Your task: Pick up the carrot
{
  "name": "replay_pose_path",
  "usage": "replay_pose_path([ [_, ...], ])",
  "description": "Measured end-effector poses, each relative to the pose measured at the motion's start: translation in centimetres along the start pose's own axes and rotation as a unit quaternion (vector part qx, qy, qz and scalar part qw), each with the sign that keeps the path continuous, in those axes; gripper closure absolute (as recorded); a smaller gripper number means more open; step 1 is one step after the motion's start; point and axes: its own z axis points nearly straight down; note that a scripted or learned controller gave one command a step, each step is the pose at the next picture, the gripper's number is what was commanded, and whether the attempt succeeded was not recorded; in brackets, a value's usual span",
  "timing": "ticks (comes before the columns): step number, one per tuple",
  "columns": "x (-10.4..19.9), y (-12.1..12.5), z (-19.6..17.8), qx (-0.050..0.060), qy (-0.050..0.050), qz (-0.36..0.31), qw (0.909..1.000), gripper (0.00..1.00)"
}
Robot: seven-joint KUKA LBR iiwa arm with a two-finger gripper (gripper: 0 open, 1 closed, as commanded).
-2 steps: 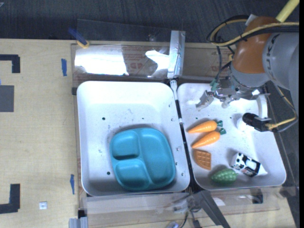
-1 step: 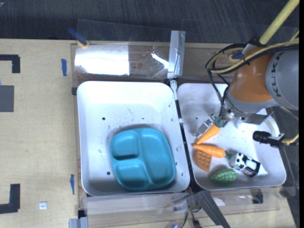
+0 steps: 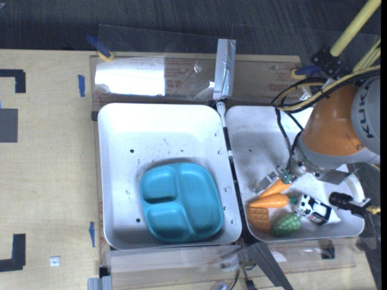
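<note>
The carrot [image 3: 273, 188] is a small orange piece with a green tip, lying in the right bin [image 3: 254, 138] near its front. My gripper [image 3: 280, 176] hangs under the grey and orange arm [image 3: 332, 132], right at the carrot's upper green end and touching or nearly touching it. The arm's body hides much of the gripper, so its grip on the carrot is unclear.
Beside the carrot lie an orange wedge-shaped toy [image 3: 264, 210], a green bumpy toy [image 3: 285, 225] and a white and black item [image 3: 314, 209]. The left bin [image 3: 121, 132] holds a blue divided tray [image 3: 180, 202]. Cables [image 3: 290, 95] loop above the right bin.
</note>
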Motion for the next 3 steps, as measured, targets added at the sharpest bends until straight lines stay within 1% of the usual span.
replay_pose_path([
  [1,1.0,-3.6,0.0,0.0,0.0,0.004,1.0,0.0],
  [2,0.9,-3.4,-1.2,-0.003,-0.002,0.005,1.0,1.0],
  [3,0.9,-3.4,-1.1,-0.003,-0.002,0.005,1.0,0.0],
])
